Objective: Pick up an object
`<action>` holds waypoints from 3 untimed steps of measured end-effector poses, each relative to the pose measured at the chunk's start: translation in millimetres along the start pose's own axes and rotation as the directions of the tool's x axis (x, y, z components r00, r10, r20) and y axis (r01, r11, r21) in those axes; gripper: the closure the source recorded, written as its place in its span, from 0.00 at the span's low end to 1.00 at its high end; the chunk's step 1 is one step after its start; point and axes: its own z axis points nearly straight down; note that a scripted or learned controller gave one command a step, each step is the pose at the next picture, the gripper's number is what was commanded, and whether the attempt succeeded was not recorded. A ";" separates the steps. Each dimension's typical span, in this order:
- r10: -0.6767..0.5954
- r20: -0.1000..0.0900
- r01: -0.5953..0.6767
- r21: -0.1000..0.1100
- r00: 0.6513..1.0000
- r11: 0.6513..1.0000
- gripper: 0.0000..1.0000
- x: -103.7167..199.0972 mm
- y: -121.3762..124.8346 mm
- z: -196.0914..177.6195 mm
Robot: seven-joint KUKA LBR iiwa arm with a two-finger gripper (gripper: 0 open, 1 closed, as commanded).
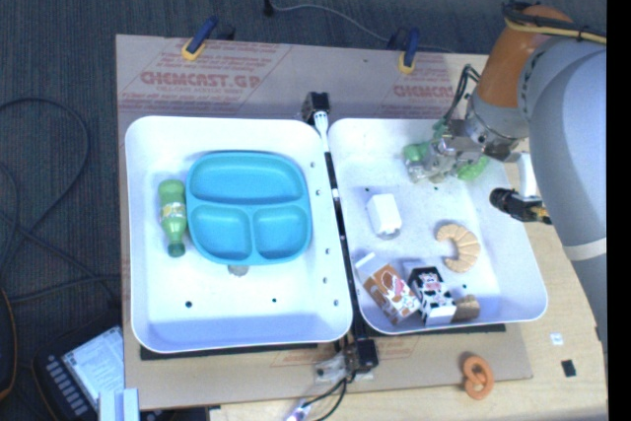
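Two yellow-and-blue clamps [200,36] [408,49] grip the desk [296,79] at twelve o'clock. A pretzel [477,376] lies toward five o'clock, a keypad [84,372] on the carpet at seven o'clock.

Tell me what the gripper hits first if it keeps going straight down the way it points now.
Most likely the small green object in the right-hand white bin: the gripper hangs right at it, pointing down into the bin's far corner. Depth is unclear from this slanted view, so it could already be touching.

A small green object [422,154] lies near the far edge of the right bin [513,306], partly hidden under the gripper [449,156].
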 end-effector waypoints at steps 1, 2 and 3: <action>0.005 0.016 -0.004 -0.036 1.000 0.999 1.00 -30.7 -60.0 -50.6; 0.002 0.017 -0.002 -0.038 1.000 0.999 1.00 -27.4 3.5 -95.7; 0.003 0.017 -0.002 -0.036 1.000 0.999 0.00 -27.6 3.0 -94.6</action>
